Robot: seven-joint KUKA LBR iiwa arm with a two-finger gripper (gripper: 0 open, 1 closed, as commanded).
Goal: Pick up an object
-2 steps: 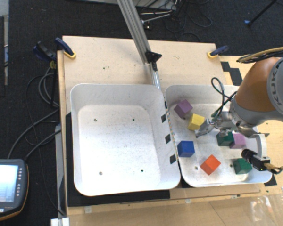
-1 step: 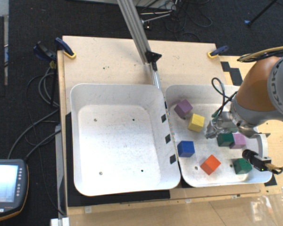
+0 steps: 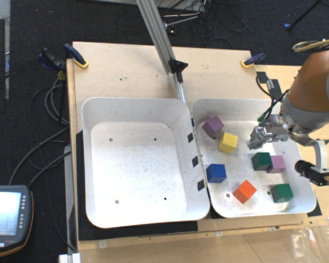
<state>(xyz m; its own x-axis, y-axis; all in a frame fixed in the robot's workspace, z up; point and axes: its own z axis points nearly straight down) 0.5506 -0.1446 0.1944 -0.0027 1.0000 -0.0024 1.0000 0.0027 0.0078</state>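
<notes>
The right bin (image 3: pixel 238 109) holds several small blocks: a purple one (image 3: pixel 213 126), a yellow one (image 3: pixel 228 142), a blue one (image 3: pixel 216 172), an orange one (image 3: pixel 244 191), two dark green ones (image 3: pixel 261 161) (image 3: pixel 282 192) and a light purple one (image 3: pixel 277 164). My gripper (image 3: pixel 256 139) hangs over the right bin, right of the yellow block and just above the upper green block. Nothing shows between its tips, and their spread is too small to read.
The left bin (image 3: pixel 96 147) lies beside the right one. A metal pole (image 3: pixel 156 29) slants down to the bins' shared back edge. Clamps (image 3: pixel 77 57) (image 3: pixel 252 60) sit at the bench's far corners. A tablet pendant (image 3: pixel 8 218) rests at lower left.
</notes>
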